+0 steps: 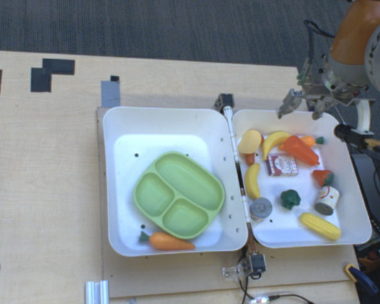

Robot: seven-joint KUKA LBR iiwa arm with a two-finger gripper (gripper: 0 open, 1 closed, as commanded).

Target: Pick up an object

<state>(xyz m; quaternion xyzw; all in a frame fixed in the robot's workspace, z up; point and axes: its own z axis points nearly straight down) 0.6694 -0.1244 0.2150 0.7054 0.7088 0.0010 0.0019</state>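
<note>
Clearly our pincer (302,106) hangs spread and holding nothing over the right bin's (362,232) far rim, the toys below and nearer the camera. We count two bananas (275,139), one corn cob (320,225), one broccoli (290,199).

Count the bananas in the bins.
2, both in the right bin: one banana curves near the far edge, the other banana lies by the left wall. Others could be hidden under the clutter.

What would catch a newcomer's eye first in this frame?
The green divided plate in the left bin, with a carrot below it. Next, the right bin crowded with toy food, including a banana and corn. The gripper hangs open above its far edge.
</note>
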